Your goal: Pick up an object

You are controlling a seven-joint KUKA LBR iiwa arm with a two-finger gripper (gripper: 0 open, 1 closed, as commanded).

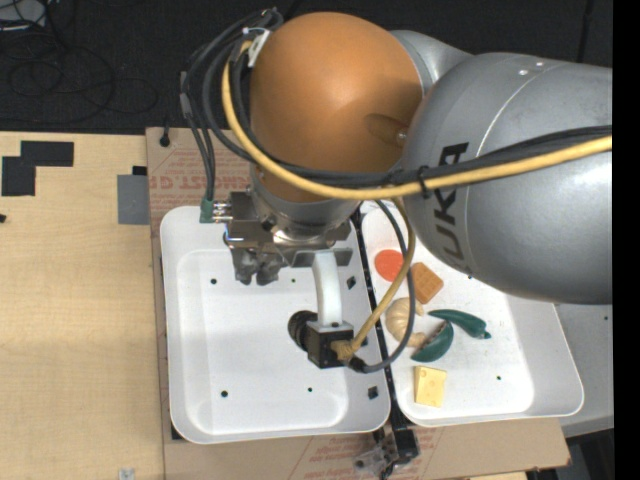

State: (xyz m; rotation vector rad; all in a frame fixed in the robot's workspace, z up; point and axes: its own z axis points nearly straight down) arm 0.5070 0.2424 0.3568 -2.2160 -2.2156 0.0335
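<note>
My gripper (257,268) hangs low over the back part of the left white bin (190,368), under the big orange wrist band. I see nothing in it. The loose objects lie in the right bin (550,393), to the gripper's right: a red-orange disc (388,264), a tan-orange block (428,283), a beige rounded piece (400,318), two dark green curved pieces (462,321) (435,344) and a yellow block (430,386). The arm hides part of the right bin's back.
Both bins rest on a brown cardboard sheet (180,173). A wooden bench top (70,308) with black and grey patches extends to the left. The arm's bulk covers the back of both bins.
</note>
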